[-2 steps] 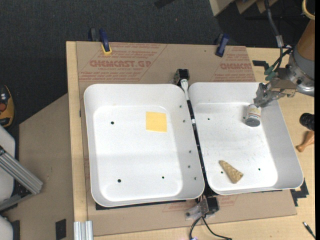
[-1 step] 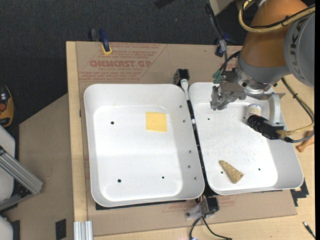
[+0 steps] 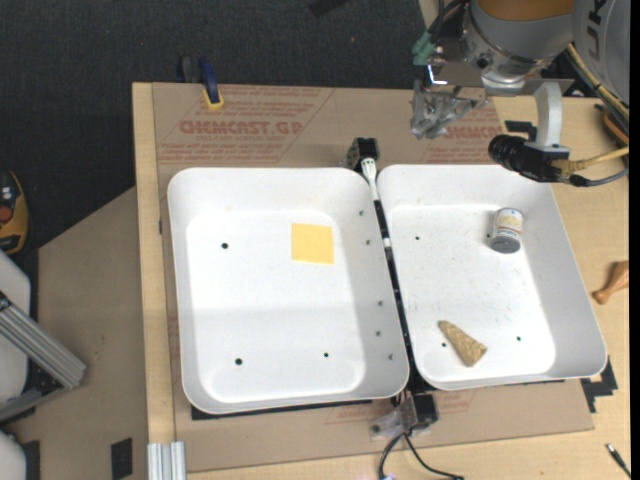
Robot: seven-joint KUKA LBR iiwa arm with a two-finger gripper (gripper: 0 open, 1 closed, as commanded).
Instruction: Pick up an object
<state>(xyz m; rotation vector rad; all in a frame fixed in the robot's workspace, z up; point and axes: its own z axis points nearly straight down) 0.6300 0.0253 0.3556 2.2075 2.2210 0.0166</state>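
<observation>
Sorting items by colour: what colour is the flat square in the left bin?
Yellow. The flat square shows plainly in the camera view.

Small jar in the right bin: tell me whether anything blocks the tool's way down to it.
Nothing visible does. The small jar stands alone in the right bin; the tool hangs above the far rim.

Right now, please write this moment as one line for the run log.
tool: above bench behind right bin, holds nothing | left bin: yellow square | right bin: small jar, tan wedge
</observation>
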